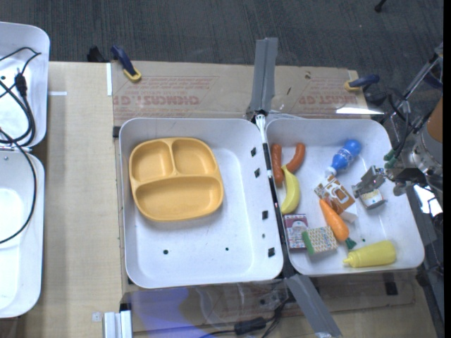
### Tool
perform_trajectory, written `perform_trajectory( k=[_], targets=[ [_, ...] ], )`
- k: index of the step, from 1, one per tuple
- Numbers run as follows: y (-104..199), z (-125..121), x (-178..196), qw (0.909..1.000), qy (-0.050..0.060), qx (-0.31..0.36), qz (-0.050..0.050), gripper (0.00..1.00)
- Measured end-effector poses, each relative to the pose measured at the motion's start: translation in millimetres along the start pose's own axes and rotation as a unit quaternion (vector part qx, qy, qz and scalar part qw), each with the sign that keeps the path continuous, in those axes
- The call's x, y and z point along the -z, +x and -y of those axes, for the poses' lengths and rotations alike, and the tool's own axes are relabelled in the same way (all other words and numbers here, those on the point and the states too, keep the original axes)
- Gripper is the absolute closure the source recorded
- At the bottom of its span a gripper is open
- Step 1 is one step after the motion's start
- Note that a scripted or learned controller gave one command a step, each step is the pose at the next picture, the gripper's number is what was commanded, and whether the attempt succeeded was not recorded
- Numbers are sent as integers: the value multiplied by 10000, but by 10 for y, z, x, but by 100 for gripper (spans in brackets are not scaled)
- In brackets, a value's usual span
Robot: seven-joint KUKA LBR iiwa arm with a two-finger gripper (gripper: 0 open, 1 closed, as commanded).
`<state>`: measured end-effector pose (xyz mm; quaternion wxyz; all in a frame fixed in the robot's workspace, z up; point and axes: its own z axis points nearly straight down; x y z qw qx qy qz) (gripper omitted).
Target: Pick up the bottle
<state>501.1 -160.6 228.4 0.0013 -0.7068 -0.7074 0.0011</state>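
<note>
A blue bottle lies tilted in the back part of the right bin. A yellow squeeze bottle lies on its side near that bin's front right corner. My gripper hangs low over the right side of the bin, to the right of and a little nearer than the blue bottle, apart from it. It is also well behind the yellow bottle. Nothing shows clearly held in it.
The right bin also holds two sausages, a banana, a snack packet, a carrot and two small boxes. A yellow divided plate lies in the left bin. A divider separates the bins.
</note>
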Motion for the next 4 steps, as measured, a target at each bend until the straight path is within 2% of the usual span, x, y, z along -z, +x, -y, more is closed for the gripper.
perform_trajectory(
  k=[1, 2, 3, 4],
  targets=[
    [-5, -4, 80, 10000, 8, -3, 2, 100],
    [-287, 234, -421, 9988, -5, -497, 1, 100],
    [-354, -531, -1352, 10000, -33, 81, -38, 100],
    [-442, -562, -1369, 9984, 9, 561, -106, 100]
  ],
)
